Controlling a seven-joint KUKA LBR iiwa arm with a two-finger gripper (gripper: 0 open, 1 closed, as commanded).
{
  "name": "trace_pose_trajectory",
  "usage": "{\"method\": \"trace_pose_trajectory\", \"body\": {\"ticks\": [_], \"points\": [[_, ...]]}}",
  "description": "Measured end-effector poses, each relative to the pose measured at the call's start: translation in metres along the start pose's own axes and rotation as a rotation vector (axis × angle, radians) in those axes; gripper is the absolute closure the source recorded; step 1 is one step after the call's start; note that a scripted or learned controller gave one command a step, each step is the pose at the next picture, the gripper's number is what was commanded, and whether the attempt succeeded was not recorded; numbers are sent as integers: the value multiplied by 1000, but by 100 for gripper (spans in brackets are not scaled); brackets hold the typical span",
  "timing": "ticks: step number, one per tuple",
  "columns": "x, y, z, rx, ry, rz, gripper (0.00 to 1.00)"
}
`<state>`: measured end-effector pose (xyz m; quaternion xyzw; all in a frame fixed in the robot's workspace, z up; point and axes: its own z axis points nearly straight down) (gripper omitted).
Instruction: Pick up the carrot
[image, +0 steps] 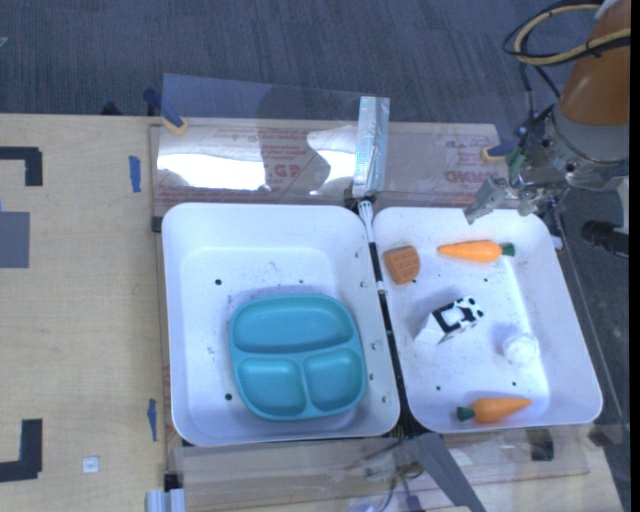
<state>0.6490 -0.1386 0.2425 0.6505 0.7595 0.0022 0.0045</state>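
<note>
Carrot (470, 252) just below fingers (492, 200)

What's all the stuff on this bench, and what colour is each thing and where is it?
Bins: 2, white, side by side on the bench; left bin, right bin.
Divided plate: 1, teal, in the left bin, toward its near side.
Carrots: 2, orange with green tops, in the right bin; far carrot near the far wall, near carrot near the front wall.
Waffle-like piece: 1, orange-brown, right bin's far left corner.
Black-and-white toy: 1, middle of the right bin.
Small round object: 1, white, right side of the right bin.
Gripper: 1, grey, above the right bin's far edge.
</note>
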Motion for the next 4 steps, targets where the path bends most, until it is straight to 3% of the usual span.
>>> {"method": "trace_pose_trajectory", "body": {"ticks": [1,2,3,4], "points": [[2,17,48,18,6,-30,0],[-55,6,149,11,7,-162,0],[-53,4,144,22,10,-165,100],[17,22,66,2,3,-411,100]]}}
